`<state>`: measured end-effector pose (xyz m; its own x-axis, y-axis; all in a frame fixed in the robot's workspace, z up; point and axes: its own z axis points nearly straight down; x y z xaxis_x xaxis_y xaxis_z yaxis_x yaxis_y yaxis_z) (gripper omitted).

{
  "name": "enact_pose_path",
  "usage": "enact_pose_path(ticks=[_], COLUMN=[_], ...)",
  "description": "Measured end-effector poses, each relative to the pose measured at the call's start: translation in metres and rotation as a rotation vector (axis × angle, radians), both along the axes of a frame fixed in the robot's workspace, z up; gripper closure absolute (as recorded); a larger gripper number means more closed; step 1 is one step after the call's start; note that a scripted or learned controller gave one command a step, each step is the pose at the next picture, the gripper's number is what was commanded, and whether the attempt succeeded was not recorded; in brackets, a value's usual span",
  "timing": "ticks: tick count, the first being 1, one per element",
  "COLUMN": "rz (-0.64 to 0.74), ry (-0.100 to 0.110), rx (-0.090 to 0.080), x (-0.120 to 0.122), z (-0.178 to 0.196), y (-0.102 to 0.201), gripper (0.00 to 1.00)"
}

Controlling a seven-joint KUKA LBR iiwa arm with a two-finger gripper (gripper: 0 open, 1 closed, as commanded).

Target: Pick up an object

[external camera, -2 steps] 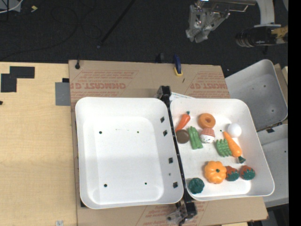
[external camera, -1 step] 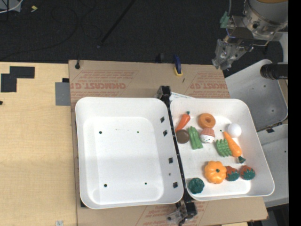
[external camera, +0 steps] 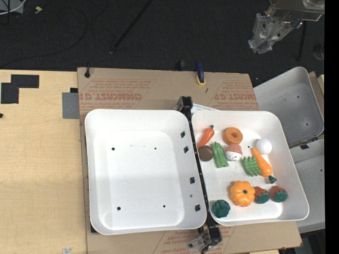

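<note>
Your gripper (external camera: 267, 33) is hanging high over the dark floor beyond the desk's far right corner, well apart from both bins; you cannot tell from here how it is set, since the assembly is blurring into grey metal.

Below, two white bins are sitting side by side on a brown cardboard sheet (external camera: 159, 91), which is showing red lettering upside down and mirrored, so it is not reading cleanly. The left bin (external camera: 100, 142) is offering you a broad bare floor. The right bin (external camera: 288, 142) is carrying all the toy food. An orange carrot (external camera: 206, 137) is lying near the divider at the far side, with a brown disc (external camera: 205, 153) just beside it and a green pod (external camera: 220, 155) next to that. An orange ring (external camera: 232, 136) is resting above a small white-and-red piece (external camera: 232, 154). A white ball (external camera: 263, 146) is sitting near the right wall, touching a second carrot (external camera: 262, 164) that is lying beside a ridged green piece (external camera: 250, 166). Toward the near edge, an orange pumpkin (external camera: 242, 193) is sitting beside two red-and-green berries (external camera: 269, 194), and a dark green clump (external camera: 221, 208) is occupying the near left corner. A blue clip (external camera: 200, 73) is gripping the cardboard's far edge.
</note>
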<state>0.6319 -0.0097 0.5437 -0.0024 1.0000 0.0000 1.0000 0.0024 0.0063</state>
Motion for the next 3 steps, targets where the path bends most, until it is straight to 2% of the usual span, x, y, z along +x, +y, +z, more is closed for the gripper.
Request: enact_pose_path(ticks=[1,2,3], rz=[-0.011,0.004,-0.005], ry=[0.017,0.005,0.008], rx=[-0.002,0.001,-0.002], x=[-0.010,-0.022,0.005], z=[-0.070,-0.014,-0.011], y=[-0.093,-0.018,-0.062], gripper=[1.00,1.00,1.00])
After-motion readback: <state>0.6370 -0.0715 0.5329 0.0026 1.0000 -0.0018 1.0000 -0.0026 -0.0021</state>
